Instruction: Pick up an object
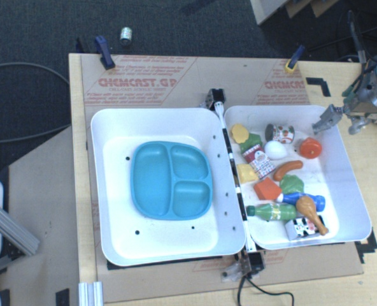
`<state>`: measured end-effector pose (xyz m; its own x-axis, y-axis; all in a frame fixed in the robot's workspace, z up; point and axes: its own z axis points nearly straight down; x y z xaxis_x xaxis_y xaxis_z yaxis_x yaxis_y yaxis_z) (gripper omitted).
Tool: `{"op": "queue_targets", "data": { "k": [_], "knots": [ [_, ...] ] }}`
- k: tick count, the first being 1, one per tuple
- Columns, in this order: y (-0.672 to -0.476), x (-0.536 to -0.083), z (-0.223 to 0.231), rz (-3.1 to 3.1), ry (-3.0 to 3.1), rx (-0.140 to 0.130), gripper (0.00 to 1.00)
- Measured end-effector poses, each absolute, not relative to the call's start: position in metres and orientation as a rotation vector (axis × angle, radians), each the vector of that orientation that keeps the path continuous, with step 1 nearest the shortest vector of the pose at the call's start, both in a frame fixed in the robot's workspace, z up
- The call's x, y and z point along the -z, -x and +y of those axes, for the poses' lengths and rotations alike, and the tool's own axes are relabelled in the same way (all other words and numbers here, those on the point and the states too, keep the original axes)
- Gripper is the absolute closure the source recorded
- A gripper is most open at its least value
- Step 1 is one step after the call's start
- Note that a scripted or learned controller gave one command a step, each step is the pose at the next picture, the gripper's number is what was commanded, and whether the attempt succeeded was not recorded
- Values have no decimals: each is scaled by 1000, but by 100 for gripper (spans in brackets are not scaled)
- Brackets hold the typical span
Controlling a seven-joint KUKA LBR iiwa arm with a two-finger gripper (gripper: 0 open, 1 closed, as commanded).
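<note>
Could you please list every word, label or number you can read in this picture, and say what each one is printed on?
"CHEMCAST GP", roughly, in red, blurred: on the brown board behind the left bin.
The same red print, fainter and not fully readable: on the board behind the right bin.
Label on the small can: too small to read.
Red and white packet: print too blurred to read.
Green bottle label: unreadable.
Black and white carton: no readable text.
</note>
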<state>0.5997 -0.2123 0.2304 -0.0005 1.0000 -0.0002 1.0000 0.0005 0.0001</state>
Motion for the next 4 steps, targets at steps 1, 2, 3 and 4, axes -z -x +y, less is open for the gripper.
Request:
{"op": "queue_targets", "data": {
  "k": [1, 2, 3, 4],
  "knots": [
    [-626, -144, -211, 2225, -2221, 1, 0],
    [-611, -84, -210, 2222, -2223, 1, 0],
    [-612, -95, -210, 2221, -2220, -2, 100],
    [-612, -95, -210, 2221, -2220, -1, 0]
  ]
}}
